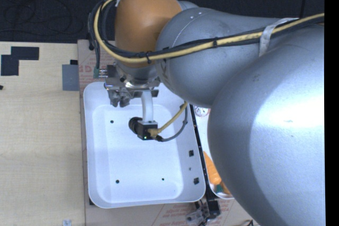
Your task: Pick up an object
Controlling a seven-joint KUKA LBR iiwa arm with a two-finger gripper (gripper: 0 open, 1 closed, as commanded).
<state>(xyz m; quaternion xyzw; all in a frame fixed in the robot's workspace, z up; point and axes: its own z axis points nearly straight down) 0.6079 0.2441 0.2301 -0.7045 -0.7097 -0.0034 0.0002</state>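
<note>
My gripper (pixel 119 97) hangs over the far left part of the left white bin (pixel 100 166), under the orange wrist band. An orange object (pixel 212 169) lies in the right bin, showing in a narrow strip beside the arm. A small white item with red marks (pixel 201 110) sits farther back in that same strip. The big grey arm hides most of the right bin.
The divider between the two bins (pixel 197 145) runs just right of the gripper. Wooden bench surface (pixel 37 140) spreads to the left, with dark patches and a grey square (pixel 69 76) near the bin's far left corner.
</note>
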